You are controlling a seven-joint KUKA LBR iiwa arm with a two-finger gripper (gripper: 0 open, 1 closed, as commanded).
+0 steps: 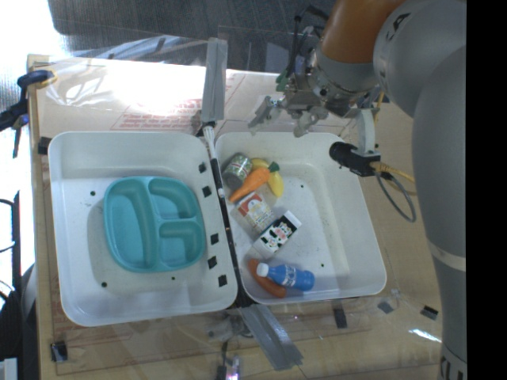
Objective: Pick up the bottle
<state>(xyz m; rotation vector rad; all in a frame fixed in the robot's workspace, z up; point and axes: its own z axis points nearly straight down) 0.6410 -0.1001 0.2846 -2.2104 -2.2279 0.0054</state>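
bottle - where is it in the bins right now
The blue bottle lies on its side in the right bin, near that bin's front edge, resting against an orange carrot-like piece and just below the black-and-white carton.

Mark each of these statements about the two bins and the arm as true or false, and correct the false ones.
1. The blue bottle lies in the right bin. True.
2. The teal divided tray sits in the right bin. False: it sits in the left bin.
3. The pincer holds the bottle. False: it hangs above the right bin's far edge, apart from the bottle at the near edge.
4. A carrot lies beside a small can. True.
5. The bottle stands upright. False: it lies on its side.
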